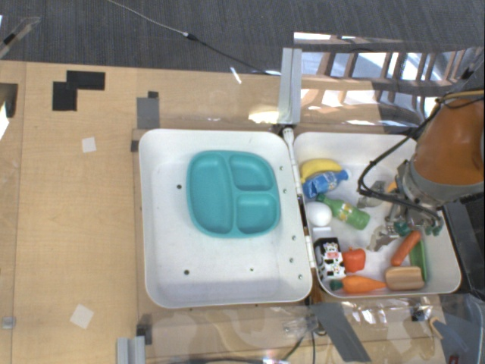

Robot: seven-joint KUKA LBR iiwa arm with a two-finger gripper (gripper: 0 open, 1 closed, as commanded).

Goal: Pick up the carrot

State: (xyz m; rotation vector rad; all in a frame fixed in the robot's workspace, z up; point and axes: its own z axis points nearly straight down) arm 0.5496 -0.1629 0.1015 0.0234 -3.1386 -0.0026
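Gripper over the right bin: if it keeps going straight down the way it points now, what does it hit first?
Most likely the carrot lying slantwise just under the gripper. Its upper end sits right at the fingertips, with the green piece beside it. Depth is hard to judge from this slanted view, so contact may be slightly off.

A teal divided plastic plate sits in a shallow white plastic bin. An orange tapered carrot, yellow curved banana, green plastic bottle and black-and-white spotted cow-patterned box lie in the other bin.

Surface: pale matt wood. Bins: smooth white plastic. Divided plate: smooth teal plastic. Carrot: glossy orange plastic. Floor: dark ribbed carpet.
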